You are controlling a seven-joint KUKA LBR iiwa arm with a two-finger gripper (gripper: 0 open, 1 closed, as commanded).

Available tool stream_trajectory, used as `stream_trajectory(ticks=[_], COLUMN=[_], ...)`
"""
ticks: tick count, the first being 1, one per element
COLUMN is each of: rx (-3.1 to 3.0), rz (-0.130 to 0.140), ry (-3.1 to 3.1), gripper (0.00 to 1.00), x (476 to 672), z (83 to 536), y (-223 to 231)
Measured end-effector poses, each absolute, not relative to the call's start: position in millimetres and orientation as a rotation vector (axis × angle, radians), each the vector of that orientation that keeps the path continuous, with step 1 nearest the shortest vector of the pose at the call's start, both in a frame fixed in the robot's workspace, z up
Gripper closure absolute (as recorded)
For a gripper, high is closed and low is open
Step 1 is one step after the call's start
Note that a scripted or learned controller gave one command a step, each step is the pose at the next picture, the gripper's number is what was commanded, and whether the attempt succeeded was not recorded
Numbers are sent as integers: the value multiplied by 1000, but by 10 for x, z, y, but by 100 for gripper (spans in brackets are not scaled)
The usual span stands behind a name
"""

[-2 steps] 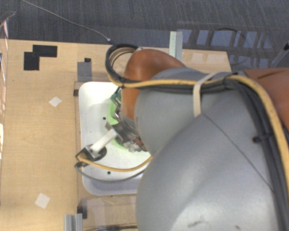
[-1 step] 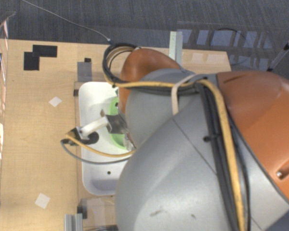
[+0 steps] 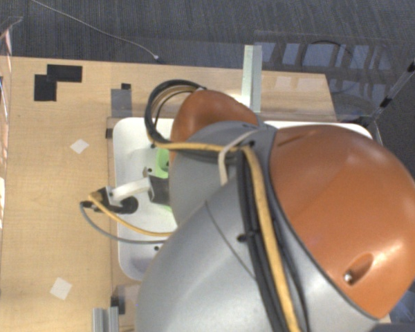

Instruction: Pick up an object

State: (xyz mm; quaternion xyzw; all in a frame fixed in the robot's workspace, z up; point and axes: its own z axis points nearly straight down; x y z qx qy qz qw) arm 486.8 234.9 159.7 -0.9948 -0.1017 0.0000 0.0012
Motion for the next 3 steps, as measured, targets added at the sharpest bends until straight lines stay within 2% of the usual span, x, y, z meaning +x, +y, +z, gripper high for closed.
stream_trajectory(ticks=[1,2,3], rx=[-3118,-3119,-2961], rz=[-12,-11,-7], ry=[-319,-320,-1046], gripper=[100,100,100], x=[4895,4883,4875], z=[909,1658,2707], y=[2364,2360,2352])
